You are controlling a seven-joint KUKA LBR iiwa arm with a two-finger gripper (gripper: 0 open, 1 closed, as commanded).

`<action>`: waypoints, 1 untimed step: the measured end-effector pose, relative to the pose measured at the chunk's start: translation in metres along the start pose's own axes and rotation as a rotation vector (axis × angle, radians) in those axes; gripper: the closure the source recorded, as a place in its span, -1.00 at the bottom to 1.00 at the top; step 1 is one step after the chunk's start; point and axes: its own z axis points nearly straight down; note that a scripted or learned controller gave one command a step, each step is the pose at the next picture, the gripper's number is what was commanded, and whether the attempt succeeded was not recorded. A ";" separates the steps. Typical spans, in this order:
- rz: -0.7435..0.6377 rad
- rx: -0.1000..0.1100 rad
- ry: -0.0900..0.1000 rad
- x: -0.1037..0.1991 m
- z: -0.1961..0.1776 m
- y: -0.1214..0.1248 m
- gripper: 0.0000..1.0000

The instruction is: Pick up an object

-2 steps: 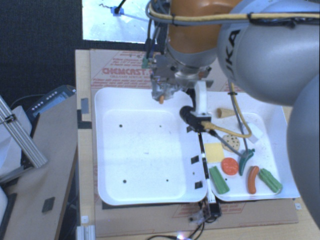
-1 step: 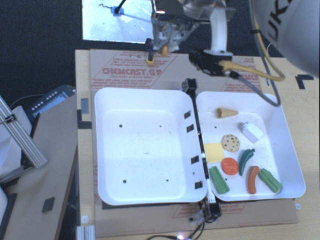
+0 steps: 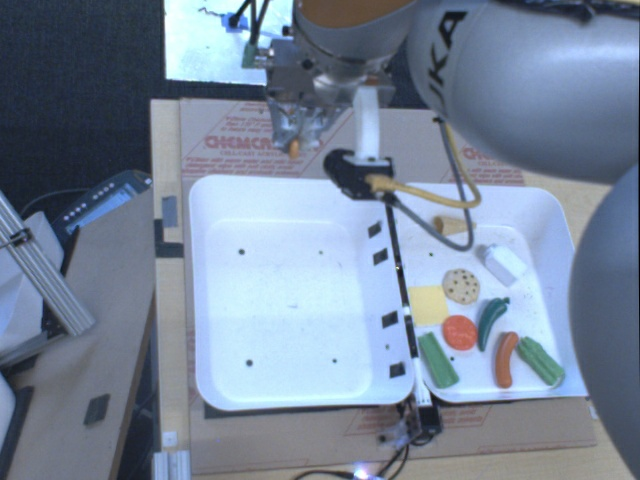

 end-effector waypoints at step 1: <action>0.000 -0.001 0.001 0.000 0.066 -0.039 1.00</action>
